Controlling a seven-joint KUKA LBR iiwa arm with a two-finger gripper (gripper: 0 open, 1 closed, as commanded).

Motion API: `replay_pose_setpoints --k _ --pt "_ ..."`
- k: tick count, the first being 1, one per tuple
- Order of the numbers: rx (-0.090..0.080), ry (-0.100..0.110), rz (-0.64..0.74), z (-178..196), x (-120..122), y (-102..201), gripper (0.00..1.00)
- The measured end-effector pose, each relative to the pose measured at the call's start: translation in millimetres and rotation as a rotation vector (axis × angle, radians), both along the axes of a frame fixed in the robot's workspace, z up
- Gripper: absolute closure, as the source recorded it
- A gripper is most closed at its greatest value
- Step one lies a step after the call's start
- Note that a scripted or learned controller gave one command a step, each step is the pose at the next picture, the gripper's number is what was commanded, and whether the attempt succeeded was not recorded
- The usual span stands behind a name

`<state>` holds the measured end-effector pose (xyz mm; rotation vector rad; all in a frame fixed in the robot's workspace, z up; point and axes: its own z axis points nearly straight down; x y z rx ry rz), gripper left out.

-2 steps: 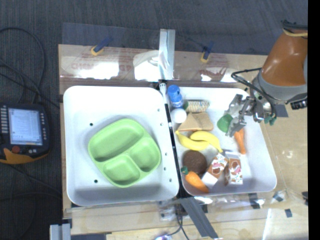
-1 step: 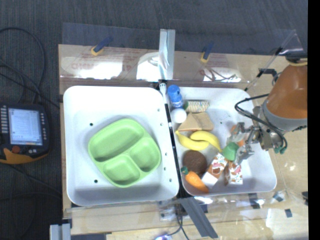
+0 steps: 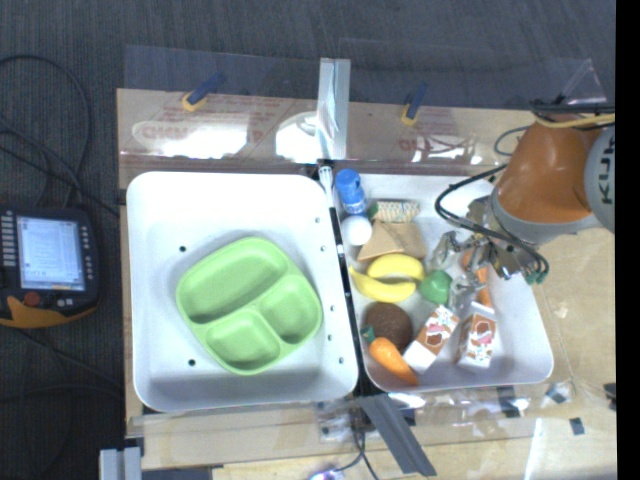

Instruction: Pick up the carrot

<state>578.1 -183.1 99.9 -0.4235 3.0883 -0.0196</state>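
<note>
Closest to me, at the front edge of the right bin (image 3: 535, 363), the carrot (image 3: 391, 359) lies on the bin floor, orange, tip pointing toward the front right, tucked against the divider between the two bins. Just behind it and touching sits a dark brown round fruit (image 3: 387, 323). To the right of the carrot stand two small cartons (image 3: 455, 336) side by side, white with red and brown print. Behind the brown fruit a yellow banana (image 3: 389, 276) curves across, with a small green ball (image 3: 435, 287) just beside its right end. The left bin (image 3: 160, 218) carries a green divided plate (image 3: 250, 303) lying flat in its middle.

Further back, the gripper (image 3: 468, 260) hangs over the right bin's middle, above the cartons and well apart from the carrot; its metal parts and cables are tangled together from here, and whether it is released or clenched I cannot tell. The arm's orange band (image 3: 545, 173) rises to the right behind it. At the far end of the right bin a blue-capped bottle (image 3: 350, 200) leans by the divider, with a tan wedge (image 3: 392, 236) next to it. Off the counter (image 3: 560, 268) at far left lies a handheld control pendant (image 3: 45, 263)
</note>
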Motion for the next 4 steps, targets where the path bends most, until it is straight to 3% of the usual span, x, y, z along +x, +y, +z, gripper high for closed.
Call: replay_pose_setpoints --k 1,2,3,4 --pt "0.014 0.017 -0.423 63 -41 41 1.00" --pt "0.013 0.018 -0.423 70 -41 41 1.00" --pt "0.016 0.016 -0.411 116 -14 97 1.00" --pt "0.011 0.028 -0.191 44 -37 42 1.00"
